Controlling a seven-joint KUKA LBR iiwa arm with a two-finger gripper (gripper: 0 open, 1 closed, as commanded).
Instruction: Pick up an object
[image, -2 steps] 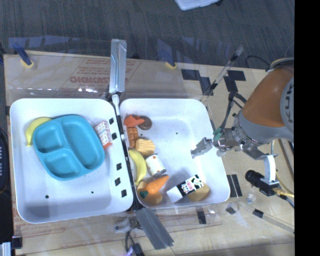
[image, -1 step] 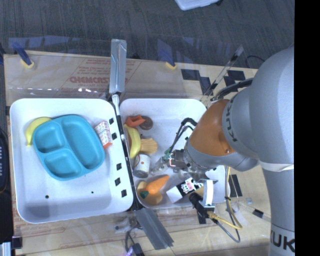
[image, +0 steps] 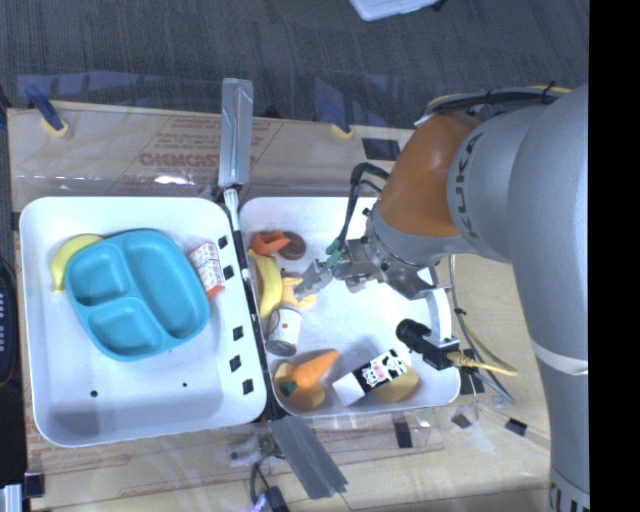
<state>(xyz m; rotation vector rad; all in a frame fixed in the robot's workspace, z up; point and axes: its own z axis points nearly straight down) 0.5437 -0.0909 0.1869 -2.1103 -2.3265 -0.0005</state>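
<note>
On the left, the left bin (image: 40, 330) is carrying a blue divided plate (image: 138, 290) with a yellow thing (image: 68, 254) peeking out from under its far-left edge and a small red-and-white packet (image: 207, 266) lying by the bin's right wall. Moving right, the right bin (image: 330, 215) is holding a banana (image: 267, 284) against its left wall, its long axis running up and down the view, with a small can (image: 285, 330) just below it and an orange carrot (image: 313, 367) nearer the front. The claw (image: 318, 275) is hanging just to the right of the banana, pointing leftward at it, so the banana is lying immediately to the claw's left, crosswise to its reach. I cannot tell how the claw is set, and nothing is visibly gripped by it. Further right, a black-and-white spotted carton (image: 380, 372) is resting near the front wall.
</note>
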